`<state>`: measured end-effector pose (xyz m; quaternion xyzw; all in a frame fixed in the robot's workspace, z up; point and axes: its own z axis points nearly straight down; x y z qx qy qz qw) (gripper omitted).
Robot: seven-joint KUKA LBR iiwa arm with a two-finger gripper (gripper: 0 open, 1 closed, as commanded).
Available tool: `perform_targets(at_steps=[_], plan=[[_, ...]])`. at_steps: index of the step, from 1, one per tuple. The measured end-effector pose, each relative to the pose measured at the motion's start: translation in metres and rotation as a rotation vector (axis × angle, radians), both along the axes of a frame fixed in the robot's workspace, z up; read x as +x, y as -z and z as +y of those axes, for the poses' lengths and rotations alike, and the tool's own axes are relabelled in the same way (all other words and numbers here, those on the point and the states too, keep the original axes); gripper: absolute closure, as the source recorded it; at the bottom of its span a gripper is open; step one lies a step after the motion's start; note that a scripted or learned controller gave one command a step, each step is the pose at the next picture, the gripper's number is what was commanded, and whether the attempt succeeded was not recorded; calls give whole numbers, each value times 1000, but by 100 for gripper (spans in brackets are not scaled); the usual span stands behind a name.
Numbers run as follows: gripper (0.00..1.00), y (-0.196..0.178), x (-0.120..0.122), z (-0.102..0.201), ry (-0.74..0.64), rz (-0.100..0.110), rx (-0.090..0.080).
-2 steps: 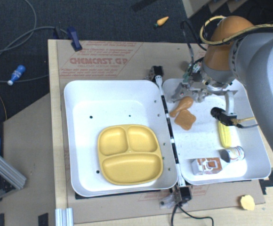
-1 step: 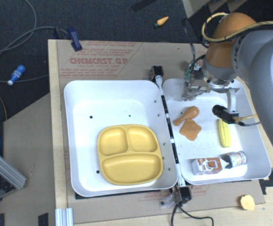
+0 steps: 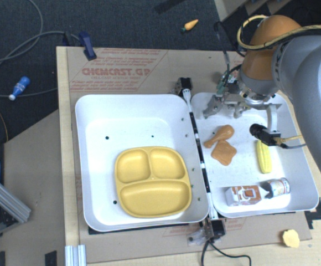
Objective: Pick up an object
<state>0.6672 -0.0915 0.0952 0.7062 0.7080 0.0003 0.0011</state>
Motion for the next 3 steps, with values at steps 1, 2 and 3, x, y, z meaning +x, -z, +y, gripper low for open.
perform_targets(at_steps=[1, 2, 3], plan=[[0, 11, -62, -8, 5, 10, 3], [0, 11, -72, -6, 4, 6, 2], [0, 11, -89, -2, 4, 6, 2]])
